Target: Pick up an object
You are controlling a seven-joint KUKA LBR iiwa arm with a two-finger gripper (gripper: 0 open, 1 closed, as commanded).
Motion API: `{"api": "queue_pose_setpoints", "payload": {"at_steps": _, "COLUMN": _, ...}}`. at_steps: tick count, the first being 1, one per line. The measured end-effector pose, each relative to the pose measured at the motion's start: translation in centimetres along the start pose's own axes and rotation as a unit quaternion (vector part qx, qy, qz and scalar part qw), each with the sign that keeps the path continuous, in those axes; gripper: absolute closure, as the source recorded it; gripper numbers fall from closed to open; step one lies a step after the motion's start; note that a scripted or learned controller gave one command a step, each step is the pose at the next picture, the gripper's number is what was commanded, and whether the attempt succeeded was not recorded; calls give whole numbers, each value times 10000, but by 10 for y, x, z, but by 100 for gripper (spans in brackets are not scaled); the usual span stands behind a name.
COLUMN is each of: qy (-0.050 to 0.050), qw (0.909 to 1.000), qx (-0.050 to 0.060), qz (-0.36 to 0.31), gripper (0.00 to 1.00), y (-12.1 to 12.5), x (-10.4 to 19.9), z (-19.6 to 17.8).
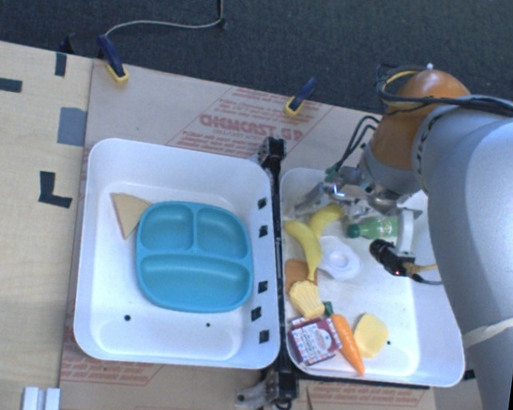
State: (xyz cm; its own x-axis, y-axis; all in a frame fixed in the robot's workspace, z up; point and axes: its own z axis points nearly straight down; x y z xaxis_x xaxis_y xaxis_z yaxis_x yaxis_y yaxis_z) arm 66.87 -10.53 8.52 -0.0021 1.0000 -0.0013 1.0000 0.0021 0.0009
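My gripper (335, 201) hangs low over the back of the right bin (425, 351), just above the upper end of a yellow banana (306, 240). A green item (370, 228) lies partly under the wrist. Below the banana are a white round piece (339, 259), a tan bread-like piece (296, 273), a yellow ridged piece (308, 299), an orange carrot (348, 343), a yellow block (371, 336) and a red packet (314, 339). I see nothing held between the fingers.
The left bin (102, 225) holds a blue divided plate (196, 256) and a tan wedge (127, 210) at its left. A black divider clip (271, 154) sits between the bins. Yellow clamps (113, 64) pin the cardboard at the back.
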Motion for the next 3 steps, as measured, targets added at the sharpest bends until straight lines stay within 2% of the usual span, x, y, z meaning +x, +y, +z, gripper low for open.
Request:
{"api": "queue_pose_setpoints", "payload": {"at_steps": 2, "qy": -1, "qw": 10000, "qx": -2, "qz": -3, "gripper": 0, "y": 0, "x": -4, "z": 0}}
{"api": "queue_pose_setpoints", "payload": {"at_steps": 3, "qy": -5, "qw": 10000, "qx": -1, "qz": 6, "gripper": 0, "y": -1, "x": 5, "z": 0}}
